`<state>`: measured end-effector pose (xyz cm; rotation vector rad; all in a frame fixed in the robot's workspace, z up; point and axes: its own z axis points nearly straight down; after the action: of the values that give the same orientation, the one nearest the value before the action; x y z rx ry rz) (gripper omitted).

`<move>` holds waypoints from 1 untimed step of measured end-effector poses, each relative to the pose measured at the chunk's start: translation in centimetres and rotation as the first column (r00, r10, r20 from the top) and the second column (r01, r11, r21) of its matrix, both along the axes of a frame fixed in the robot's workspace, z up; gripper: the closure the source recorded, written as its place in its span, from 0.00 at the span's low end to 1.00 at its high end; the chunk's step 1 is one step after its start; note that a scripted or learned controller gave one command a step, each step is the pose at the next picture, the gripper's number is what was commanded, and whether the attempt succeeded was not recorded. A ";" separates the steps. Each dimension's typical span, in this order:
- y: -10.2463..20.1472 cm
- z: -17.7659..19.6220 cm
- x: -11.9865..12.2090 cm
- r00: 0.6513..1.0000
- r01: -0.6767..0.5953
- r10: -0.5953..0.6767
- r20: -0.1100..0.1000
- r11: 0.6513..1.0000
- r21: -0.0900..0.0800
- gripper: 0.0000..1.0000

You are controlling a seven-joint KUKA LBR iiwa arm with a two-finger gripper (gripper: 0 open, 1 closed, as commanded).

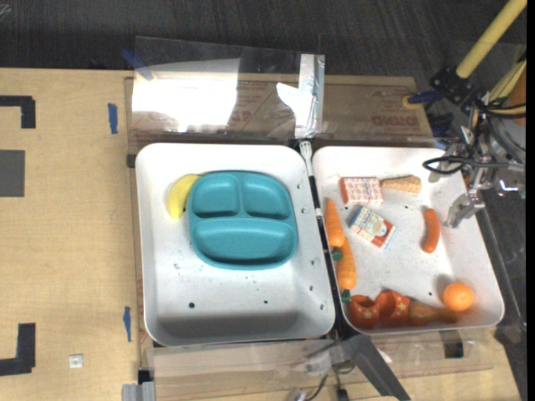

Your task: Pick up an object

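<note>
Your gripper [462, 211] hangs at the right bin's [485, 261] right rim; finger opening: cannot tell, nothing seen held. Nearest target: red sausage [430, 230], just left, long axis running near-to-far.

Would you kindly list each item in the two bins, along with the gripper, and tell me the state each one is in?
Teal divided plate: upright in left bin, partly over the banana.
Banana: lying flat.
Carrot: lying along right bin's left wall.
Two small cartons: lying flat.
Bread piece: resting near back wall.
Sausage: lying loose.
Orange: resting near front corner.
Red pepper: against front wall.
Gripper: above right bin, holding nothing.
</note>
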<state>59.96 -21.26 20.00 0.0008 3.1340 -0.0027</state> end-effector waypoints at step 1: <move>-0.7 -11.0 -1.6 1.000 0.025 -0.025 0.005 1.000 -0.002 0.00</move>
<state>58.37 -22.00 8.96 0.0404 3.1289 -0.0061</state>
